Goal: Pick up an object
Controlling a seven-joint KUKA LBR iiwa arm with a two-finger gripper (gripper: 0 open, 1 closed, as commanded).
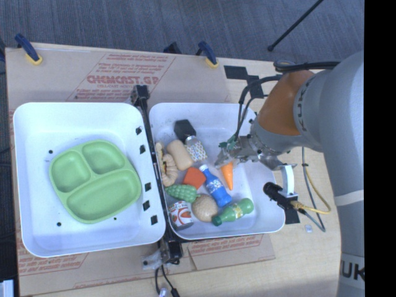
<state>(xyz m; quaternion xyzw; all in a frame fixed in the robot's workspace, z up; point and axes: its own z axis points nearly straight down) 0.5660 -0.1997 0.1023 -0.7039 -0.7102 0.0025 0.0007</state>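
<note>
Orange plastic carrot (228, 174) lying in right-hand white bin (260, 119), just beside blue toy bottle (216, 188) and green toy bottle (234, 211). Two-finger gripper (230, 148) poised directly above carrot's top, opening impossible to judge from this angle. Best bet: descend straight, straddle carrot across its width, avoid nudging blue neighbour, close firmly, lift vertically.

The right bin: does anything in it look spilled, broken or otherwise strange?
Nothing looks spilled or broken. The toys in the right bin lie in a loose heap toward its left side, the blue bottle and green bottle on their sides. The carrot lies just below the pincer. The green tray sits alone in the left bin.
</note>
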